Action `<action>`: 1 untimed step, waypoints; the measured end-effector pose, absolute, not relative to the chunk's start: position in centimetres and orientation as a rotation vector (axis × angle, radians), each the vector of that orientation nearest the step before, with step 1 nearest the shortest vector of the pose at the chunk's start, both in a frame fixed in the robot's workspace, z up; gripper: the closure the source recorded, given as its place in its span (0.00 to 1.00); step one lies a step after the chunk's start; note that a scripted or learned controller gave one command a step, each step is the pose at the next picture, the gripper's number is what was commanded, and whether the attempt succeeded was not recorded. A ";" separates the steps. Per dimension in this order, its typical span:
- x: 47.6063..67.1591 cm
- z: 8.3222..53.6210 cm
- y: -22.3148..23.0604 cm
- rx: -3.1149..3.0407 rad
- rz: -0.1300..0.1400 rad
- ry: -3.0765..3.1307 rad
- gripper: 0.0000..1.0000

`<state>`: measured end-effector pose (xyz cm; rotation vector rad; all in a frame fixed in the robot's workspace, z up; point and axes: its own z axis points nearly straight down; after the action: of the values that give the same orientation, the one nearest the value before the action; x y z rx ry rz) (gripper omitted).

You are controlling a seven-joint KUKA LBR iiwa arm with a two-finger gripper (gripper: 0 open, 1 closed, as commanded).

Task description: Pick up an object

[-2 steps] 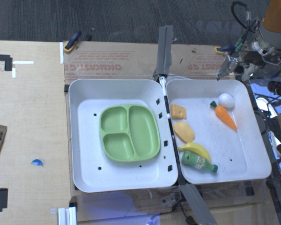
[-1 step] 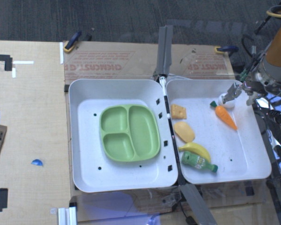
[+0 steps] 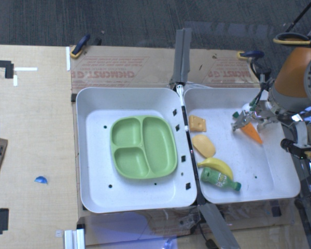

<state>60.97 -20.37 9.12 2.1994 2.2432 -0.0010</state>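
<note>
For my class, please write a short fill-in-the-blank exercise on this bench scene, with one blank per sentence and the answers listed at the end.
1. The green divided plate lies in the ____ bin.
2. The gripper is just beside the ____ carrot.
3. The green bottle lies touching the yellow ____.
4. The plate has ____ compartments.

Answers: left; orange; banana; three

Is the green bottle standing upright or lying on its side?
Lying on its side. The bottle rests flat on the right bin's floor, beside the banana.
</note>
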 end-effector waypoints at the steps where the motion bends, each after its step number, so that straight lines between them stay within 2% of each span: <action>1: 60.6 9.1 -16.2 2.194 -0.003 2.252 0.00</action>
<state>60.59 -16.19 9.06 2.1936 2.2519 -0.0029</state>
